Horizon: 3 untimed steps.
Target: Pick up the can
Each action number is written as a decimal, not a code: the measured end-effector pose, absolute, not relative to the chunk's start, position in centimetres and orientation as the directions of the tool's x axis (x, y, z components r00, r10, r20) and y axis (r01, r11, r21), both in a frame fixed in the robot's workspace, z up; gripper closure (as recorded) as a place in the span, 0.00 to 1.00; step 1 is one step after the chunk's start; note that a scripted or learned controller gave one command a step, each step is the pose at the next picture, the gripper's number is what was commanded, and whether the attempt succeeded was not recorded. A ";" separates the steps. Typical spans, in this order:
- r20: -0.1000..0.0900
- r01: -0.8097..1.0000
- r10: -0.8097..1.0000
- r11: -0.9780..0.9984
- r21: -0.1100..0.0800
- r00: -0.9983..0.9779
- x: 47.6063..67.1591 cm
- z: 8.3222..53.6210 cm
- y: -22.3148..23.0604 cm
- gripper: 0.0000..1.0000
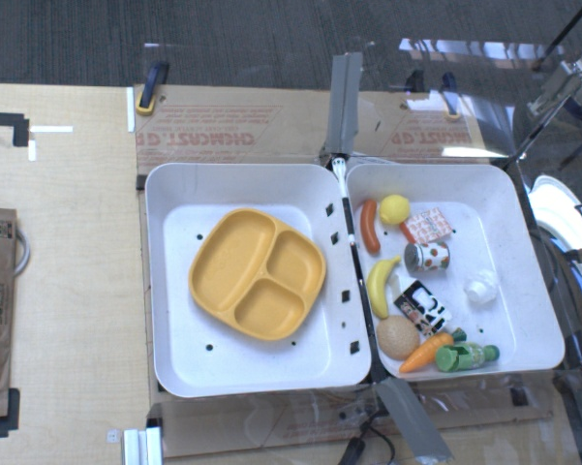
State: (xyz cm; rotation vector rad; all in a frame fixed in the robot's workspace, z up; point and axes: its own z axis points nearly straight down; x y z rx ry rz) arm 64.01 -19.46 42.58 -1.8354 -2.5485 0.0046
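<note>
Near the right bin's (516, 201) middle your can (427, 255) lies tipped, crowded by banana (380, 287) and carton (428, 226); it may roll aside, and jaw state can't be told

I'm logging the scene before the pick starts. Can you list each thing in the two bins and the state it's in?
can: on its side, right bin
banana: lying flat, beside the divider
hot dog: lying flat
lemon: resting near the back wall
carrot: lying flat, front of bin
green bottle: on its side
divided yellow plate: right way up, left bin
</note>
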 end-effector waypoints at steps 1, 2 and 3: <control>-0.001 0.947 0.947 0.321 -0.007 -0.321 64.2 43.2 -19.4 1.00; -0.002 0.998 0.998 -0.056 -0.006 0.056 64.9 43.8 -11.1 1.00; -0.003 0.987 0.987 -0.163 -0.007 0.163 64.6 43.8 0.7 1.00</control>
